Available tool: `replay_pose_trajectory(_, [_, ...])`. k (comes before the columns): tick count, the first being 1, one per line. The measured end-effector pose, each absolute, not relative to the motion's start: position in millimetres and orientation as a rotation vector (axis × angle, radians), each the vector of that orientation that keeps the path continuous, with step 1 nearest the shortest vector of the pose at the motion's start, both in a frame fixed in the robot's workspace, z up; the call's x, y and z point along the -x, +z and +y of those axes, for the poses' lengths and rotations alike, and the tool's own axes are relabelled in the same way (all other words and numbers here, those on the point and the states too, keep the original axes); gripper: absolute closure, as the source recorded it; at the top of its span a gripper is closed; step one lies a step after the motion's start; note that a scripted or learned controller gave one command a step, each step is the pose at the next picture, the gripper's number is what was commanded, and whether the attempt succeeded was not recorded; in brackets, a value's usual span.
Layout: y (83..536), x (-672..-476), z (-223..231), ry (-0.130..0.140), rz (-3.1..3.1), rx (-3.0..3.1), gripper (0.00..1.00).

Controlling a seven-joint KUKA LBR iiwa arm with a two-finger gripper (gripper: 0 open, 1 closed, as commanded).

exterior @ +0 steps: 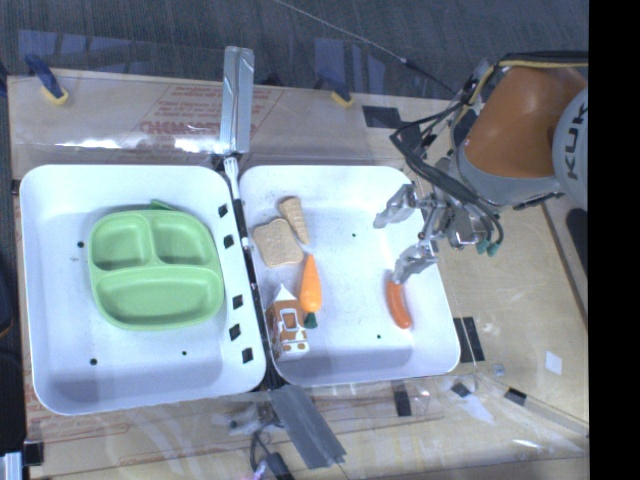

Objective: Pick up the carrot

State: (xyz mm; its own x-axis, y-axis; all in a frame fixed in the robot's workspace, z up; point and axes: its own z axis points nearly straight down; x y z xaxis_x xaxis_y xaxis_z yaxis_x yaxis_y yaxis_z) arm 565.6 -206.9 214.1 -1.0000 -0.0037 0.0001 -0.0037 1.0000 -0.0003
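You had two white bins side by side. The left bin (50, 268) held one green divided plate (156, 268). The right bin (350, 358) held five things: the carrot (311, 283) near its middle-left, two pieces of bread (280, 236) just above it, a small carton (288, 330) touching the carrot's green end, and one orange sausage (399, 302) toward the right wall. The gripper (405, 238) hung over the right side of that bin, fingers spread and grasping nothing, well apart from the carrot.
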Motion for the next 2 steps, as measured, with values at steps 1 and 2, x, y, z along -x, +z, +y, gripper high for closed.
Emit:
replay_pose_trajectory(1, [92.9, -595.1, -154.5, -0.005, -3.138, -0.112, 0.0])
replay_pose_trajectory(2, [105.8, -597.4, -153.8, 0.0, -3.142, -0.122, 1.0])
